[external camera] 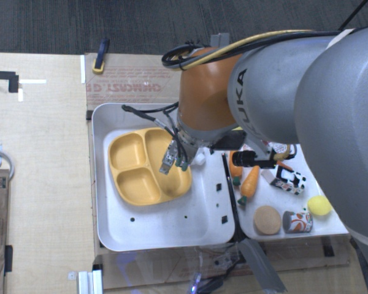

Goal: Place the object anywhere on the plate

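A: Left bin: the yellow plate, with the end effector above its right edge. I cannot tell if it grips anything.

B: Risk?

A: Which object is meant is unclear; the carrot lies in the right bin. A release at the edge might miss the plate.

B: Writing?

A: "KUKA" on the arm.

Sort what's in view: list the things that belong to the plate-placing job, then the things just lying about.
Job: yellow divided plate; gripper above the plate's right side; left bin.

Lying about, in the right bin: carrot, tan disc, small can, yellow ball, black-and-white toy.
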Controlling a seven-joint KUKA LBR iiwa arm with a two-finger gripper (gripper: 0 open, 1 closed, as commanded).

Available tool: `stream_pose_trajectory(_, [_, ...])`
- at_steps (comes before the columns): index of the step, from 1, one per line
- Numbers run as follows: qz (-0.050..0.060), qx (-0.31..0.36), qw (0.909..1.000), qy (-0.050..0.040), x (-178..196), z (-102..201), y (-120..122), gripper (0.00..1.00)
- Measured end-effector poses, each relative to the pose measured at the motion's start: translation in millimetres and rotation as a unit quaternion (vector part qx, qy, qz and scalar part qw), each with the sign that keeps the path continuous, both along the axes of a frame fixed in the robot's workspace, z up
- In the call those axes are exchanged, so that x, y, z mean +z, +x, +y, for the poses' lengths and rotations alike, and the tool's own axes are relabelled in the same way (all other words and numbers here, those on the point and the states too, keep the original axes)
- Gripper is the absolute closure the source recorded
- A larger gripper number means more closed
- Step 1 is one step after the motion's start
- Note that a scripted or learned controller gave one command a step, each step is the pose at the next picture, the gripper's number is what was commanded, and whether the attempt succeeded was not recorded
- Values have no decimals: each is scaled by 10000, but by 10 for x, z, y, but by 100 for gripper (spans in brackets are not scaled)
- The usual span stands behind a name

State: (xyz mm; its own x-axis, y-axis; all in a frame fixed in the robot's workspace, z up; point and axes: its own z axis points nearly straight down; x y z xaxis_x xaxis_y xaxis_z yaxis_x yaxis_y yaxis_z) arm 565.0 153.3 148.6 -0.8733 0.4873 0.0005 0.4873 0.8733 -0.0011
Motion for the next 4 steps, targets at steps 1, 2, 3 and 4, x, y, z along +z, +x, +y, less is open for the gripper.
stream_pose_trajectory(1, [1,-1335,9910,-4,156,-425,-416,100])
stream_pose_trajectory(2, [5,-1706,9853,-7,374,191,-873,100])
stream_pose_trajectory(3, [10,-206,9998,-6,-103,579,-876,100])
stream_pose_trajectory(4, [-7,-81,10000,-4,-28,248,-201,100])
